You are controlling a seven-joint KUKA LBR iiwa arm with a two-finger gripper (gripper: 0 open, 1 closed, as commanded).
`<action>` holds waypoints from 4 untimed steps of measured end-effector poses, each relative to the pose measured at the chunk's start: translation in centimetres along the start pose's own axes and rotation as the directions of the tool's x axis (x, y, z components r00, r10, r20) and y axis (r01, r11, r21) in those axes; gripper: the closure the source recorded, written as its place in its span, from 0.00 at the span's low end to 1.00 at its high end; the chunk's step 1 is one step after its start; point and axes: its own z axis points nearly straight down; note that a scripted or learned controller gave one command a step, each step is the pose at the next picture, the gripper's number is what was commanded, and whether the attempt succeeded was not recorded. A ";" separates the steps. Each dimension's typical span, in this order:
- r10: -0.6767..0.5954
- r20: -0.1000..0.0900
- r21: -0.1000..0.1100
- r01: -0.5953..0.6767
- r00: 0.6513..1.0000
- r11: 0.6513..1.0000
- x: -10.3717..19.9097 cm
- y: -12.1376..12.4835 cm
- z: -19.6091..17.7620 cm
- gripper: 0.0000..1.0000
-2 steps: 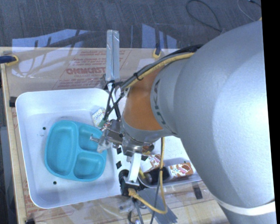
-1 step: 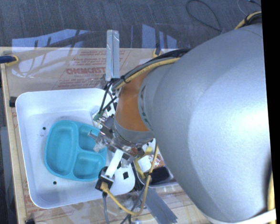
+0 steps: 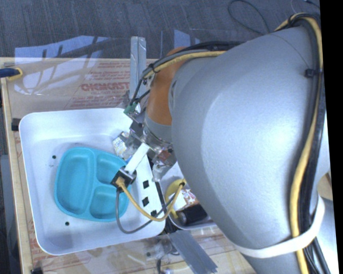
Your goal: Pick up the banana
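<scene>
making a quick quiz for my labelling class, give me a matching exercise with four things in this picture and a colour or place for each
Things
1. divided tray
2. clamp
3. arm band
4. left bin

Matches
a. orange, above the wrist
b. white, shallow, holds the tray
c. light blue, lying flat inside the bin
d. at the view's upper left, outside the bin

Pairs: 1-c, 2-d, 3-a, 4-b

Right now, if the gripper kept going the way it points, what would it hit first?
The gripper would probably meet the tray first, or the bin floor beside it; depth unclear.
</scene>
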 end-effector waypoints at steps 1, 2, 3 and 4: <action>-0.135 -0.001 0.000 0.135 0.991 0.991 -3.1 -4.5 0.0 0.00; 0.211 -0.003 0.000 -0.211 0.978 0.978 -9.4 1.6 0.0 0.00; 0.298 -0.003 0.002 -0.298 0.955 0.955 -9.9 5.8 0.0 0.00; 0.285 -0.020 -0.005 -0.285 0.958 0.959 -12.5 6.7 8.1 0.00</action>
